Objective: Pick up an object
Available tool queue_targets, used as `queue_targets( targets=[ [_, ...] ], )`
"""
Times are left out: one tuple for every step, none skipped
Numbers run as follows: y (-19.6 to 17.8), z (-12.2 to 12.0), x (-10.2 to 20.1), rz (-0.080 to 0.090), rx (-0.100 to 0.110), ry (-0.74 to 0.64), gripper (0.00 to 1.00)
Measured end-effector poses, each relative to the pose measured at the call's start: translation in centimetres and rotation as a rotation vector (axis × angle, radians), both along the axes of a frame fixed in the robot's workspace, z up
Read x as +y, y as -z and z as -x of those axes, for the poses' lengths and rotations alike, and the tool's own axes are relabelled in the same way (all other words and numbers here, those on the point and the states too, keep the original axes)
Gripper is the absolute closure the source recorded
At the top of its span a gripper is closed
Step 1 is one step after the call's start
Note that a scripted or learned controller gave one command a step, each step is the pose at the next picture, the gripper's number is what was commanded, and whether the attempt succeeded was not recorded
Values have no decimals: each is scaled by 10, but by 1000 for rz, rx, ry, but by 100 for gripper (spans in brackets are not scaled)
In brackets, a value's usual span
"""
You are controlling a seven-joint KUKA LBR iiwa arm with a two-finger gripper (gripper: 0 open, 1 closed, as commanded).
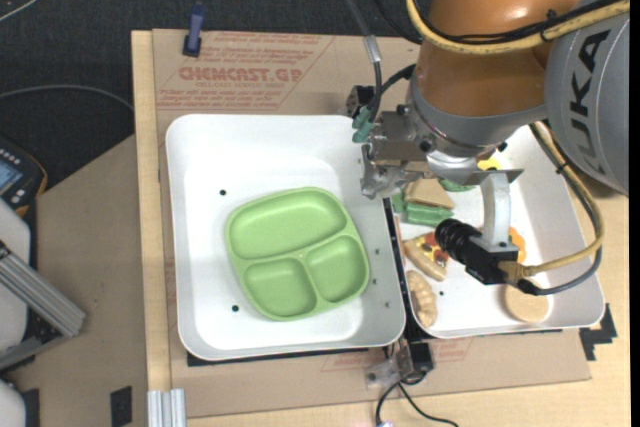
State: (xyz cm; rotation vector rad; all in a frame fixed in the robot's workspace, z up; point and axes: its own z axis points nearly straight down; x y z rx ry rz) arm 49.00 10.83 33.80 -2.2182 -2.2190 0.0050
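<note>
Arm (500, 35) over right bin (580, 305) – gripper (440, 187) low at its left edge among food toys (428, 255); finger state unreadable. Green tray (297, 252) sits mid left bin (200, 215).

Layout, top-down slant view. Two bins sit side by side on my bench board (250, 75): left bin (200, 165) and right bin (570, 300), touching along their inner rims. In the left bin: a divided tray (295, 250), lying near-centre, w/ its one big compartment on the far side and two small ones on the near side. In the right bin, near-left corner: several small food-shaped items, incl. a sandwich piece (428, 197) farthest, a slice (428, 255) nearer, a shell-like piece (422, 297) nearest. A round flat item (528, 305) lies right of these, by the near rim. My arm (500, 35) hangs over the right bin's far half.
</note>
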Motion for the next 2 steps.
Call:
queue_targets(
  targets=[
    [-53,11,65,-3,-11,-8,100],
    [-61,10,61,0,-8,-1,100]
  ],
)
